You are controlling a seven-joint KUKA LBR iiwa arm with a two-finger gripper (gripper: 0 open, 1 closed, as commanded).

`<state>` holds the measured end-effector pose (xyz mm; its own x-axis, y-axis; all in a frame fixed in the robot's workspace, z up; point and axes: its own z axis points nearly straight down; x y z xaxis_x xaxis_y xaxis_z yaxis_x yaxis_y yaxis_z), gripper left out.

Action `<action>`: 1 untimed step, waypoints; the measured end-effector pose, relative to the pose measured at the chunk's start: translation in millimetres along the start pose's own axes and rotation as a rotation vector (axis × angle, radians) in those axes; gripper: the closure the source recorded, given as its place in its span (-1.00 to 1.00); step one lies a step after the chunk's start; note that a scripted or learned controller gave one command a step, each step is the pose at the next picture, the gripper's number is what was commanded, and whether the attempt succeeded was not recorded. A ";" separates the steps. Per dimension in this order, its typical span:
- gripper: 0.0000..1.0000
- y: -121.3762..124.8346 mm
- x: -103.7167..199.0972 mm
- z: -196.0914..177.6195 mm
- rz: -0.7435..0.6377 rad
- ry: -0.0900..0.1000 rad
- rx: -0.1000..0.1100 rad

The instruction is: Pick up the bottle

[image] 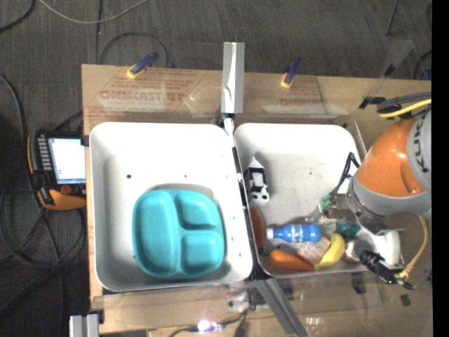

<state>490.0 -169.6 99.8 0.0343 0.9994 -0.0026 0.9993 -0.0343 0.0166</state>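
Note:
The bottle (296, 232) is clear plastic with a blue cap and a blue label. It lies on its side near the front of the right bin (302, 142), cap pointing left. My gripper (339, 216) hangs low at the bin's right side, just right of the bottle's base and above a yellow banana (332, 250). The grey arm with its orange band (390, 161) covers the bin's right wall. Whether the gripper touches the bottle is not clear from this angle.
An orange carrot-like piece (289, 260) lies in front of the bottle, and a reddish-brown item (258, 227) lies against the left wall. A black-and-white toy (257, 183) stands farther back. The left bin (112, 146) holds a teal divided plate (179, 232).

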 end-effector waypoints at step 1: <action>-1.00 0.6 3.4 0.1 -0.005 0.004 0.002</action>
<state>490.7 -166.3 99.7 0.0295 0.9996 0.0017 0.9995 -0.0296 0.0148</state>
